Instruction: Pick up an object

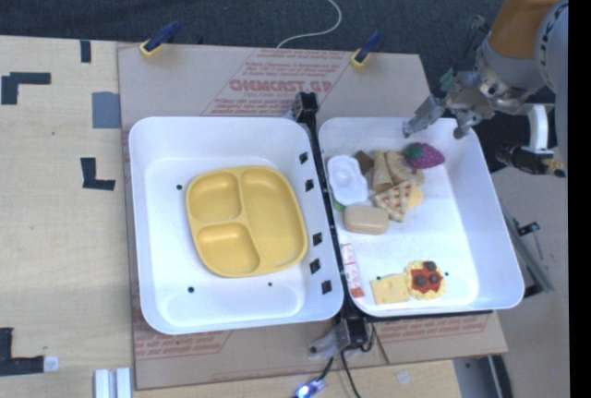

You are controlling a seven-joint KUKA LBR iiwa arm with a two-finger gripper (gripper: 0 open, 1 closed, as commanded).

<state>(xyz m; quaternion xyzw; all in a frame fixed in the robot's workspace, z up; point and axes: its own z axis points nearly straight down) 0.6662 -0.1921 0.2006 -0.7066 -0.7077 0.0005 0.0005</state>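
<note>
The gripper point(427, 121) hangs over the far right corner of the right bin point(480, 202), its fingers spread apart with nothing between them. The food toys lie in a loose heap toward the bin's left and middle: a purple piece point(425, 155) sits just below and slightly inward of the fingertips, nearest of all. Past it come the brown and tan pieces point(392, 174), a white cup point(345, 176) and a pale bar point(367, 220) lying crosswise, its long axis running left to right. A yellow slab with a red-topped piece point(411, 283) lies well apart, near the front rim. The purple piece looks roundish, though it is too small to be sure. The left bin point(152, 202) holds a yellow divided tray point(246, 221).
</note>
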